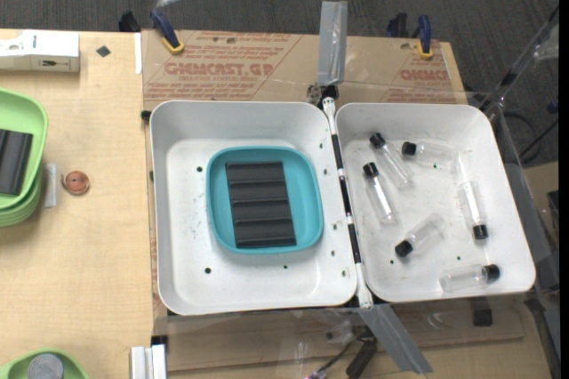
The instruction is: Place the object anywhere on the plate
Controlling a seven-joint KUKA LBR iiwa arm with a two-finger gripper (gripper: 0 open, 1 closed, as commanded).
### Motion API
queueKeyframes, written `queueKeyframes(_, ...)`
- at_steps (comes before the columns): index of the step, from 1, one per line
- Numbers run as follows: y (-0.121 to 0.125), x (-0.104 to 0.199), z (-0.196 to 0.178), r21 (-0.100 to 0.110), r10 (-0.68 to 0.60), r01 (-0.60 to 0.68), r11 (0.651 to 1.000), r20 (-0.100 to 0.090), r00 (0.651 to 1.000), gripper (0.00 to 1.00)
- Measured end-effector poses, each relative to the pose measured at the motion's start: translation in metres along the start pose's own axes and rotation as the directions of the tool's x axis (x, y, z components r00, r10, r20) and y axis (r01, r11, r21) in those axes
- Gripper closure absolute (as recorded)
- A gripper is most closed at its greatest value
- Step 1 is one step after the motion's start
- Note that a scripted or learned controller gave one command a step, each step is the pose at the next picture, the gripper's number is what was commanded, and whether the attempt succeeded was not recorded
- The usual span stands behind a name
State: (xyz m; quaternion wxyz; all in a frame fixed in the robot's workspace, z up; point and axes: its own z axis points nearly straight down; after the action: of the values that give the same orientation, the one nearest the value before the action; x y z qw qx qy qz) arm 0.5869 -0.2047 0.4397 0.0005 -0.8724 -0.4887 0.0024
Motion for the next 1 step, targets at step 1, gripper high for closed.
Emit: queueKeyframes(1,0.0000,0.0000,0.0000,0.000,0.000,0.000,1.000,0.000,1.000,0.00)
